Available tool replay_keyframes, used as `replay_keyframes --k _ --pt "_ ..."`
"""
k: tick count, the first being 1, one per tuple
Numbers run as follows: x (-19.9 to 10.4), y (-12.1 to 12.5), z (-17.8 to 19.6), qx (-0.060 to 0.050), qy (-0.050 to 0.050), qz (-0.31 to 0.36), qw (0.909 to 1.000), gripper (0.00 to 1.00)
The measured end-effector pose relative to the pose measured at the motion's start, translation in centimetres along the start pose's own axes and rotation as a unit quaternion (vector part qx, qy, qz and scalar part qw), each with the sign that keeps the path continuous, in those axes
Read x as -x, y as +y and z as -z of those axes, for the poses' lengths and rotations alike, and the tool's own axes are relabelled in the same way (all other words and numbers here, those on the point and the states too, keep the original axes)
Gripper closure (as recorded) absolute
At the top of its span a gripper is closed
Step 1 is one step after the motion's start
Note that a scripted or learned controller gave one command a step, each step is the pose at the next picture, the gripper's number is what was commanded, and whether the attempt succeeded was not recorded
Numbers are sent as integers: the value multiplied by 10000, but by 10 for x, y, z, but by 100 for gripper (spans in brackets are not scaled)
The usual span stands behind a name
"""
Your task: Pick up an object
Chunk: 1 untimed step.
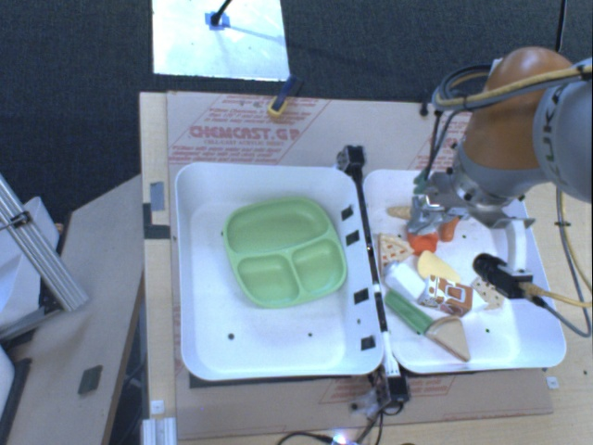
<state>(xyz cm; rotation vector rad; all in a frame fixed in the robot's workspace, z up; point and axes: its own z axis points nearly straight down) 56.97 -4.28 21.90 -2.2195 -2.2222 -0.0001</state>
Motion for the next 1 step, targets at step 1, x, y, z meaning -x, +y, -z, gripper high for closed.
replay_keyframes --k 1 --pt "-6 2 13 13 0 19 10000 100"
